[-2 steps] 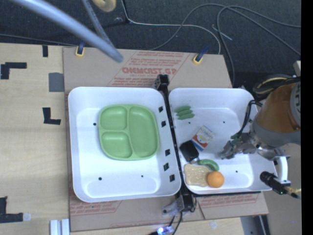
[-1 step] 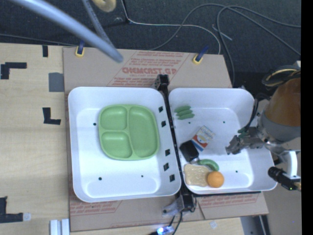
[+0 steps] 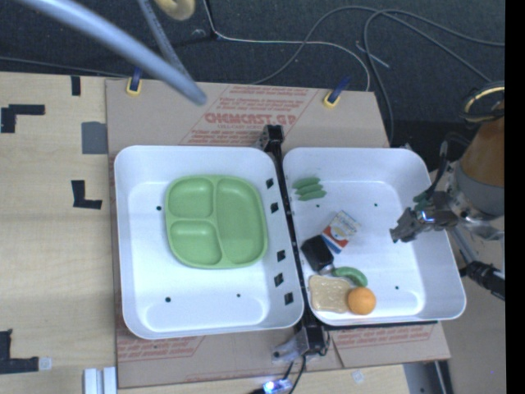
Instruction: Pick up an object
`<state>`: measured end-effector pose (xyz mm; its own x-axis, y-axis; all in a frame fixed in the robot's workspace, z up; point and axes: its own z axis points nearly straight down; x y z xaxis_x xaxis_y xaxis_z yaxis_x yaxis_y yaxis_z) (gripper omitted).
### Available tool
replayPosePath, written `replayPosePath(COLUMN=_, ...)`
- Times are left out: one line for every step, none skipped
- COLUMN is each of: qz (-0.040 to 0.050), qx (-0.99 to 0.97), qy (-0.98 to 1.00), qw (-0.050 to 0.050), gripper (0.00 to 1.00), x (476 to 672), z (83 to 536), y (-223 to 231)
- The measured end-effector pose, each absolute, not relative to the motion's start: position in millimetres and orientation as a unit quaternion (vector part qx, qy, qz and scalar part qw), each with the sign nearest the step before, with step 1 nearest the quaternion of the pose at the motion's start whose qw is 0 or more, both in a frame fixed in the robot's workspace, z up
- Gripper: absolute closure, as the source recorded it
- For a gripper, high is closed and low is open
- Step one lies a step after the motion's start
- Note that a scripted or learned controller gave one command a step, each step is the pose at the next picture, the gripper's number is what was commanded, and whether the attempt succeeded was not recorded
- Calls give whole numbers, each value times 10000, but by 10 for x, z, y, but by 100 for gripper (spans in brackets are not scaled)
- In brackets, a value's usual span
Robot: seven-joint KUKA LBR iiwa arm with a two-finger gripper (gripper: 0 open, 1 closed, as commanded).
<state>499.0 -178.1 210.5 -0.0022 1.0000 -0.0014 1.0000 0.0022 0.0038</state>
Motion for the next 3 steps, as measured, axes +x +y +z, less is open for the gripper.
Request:
replayPosePath(qz=6, qx=7066, qy=7076, qw=19, gripper=100, x=4947, z=2705, y=-1828)
replayPosePath(qz=0, qx=7054, qy=7088, qw=0, gripper=100, x=5102, z=2690, y=-1411)
replayPosePath(qz=-2, qx=7052, qy=7091, qw=-1, gripper=100, x=5196, z=2689, y=-933)
